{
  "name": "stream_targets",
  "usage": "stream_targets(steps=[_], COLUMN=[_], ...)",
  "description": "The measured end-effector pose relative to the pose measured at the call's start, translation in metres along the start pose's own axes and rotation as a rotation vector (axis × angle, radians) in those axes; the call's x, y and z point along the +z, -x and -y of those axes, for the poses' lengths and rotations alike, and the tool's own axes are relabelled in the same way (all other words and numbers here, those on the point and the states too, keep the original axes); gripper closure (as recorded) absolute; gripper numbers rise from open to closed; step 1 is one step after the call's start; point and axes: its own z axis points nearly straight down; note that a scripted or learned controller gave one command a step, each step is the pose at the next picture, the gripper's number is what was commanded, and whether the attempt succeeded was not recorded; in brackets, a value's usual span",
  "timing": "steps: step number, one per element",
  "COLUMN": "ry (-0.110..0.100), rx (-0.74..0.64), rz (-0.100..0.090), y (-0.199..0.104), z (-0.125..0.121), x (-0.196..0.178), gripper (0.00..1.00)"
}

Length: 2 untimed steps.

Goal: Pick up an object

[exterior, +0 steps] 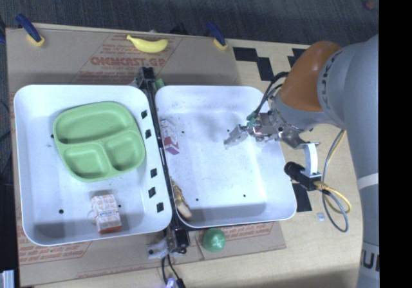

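My gripper (239, 136) hovers over right bin (212, 206); finger state unclear, can't tell. Green tray (98, 138) sits in left bin (32, 171).

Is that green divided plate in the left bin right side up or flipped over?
Right side up: the green divided plate shows three hollow compartments facing up, lying flat in the left bin.
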Motion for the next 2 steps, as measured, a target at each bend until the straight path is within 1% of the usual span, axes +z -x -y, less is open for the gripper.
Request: stream_targets(steps=[1, 2], ry=[0.003, -0.002], rx=[0.001, 0.000], rz=[-0.001, -0.001], y=[0.000, -0.001], z=[-0.087, -0.053], x=[-0.024, 0.039], gripper=[0.00, 0.00])
